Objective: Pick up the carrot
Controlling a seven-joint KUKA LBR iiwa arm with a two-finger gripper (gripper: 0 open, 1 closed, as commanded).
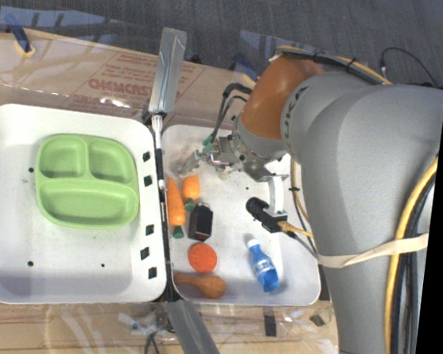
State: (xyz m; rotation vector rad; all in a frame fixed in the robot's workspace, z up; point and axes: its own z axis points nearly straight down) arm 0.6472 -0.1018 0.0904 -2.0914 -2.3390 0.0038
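Note:
A long orange carrot [175, 203] lies along the left wall of the right bin [304, 290], pointing up and down the view. A shorter orange piece with a dark green end [192, 188] rests right beside it. My gripper [212, 152] hangs over the bin's upper part, above and slightly to the right of the carrot, and apart from it. Nothing shows between the gripper and the carrot. The grey arm with its orange band [271, 98] covers the bin's upper right corner.
A black block [200, 222], an orange round fruit [203, 256], a brown oblong vegetable [200, 284] and a blue bottle [263, 266] also lie in the right bin. The left bin [2, 265] holds a green divided plate [87, 180].

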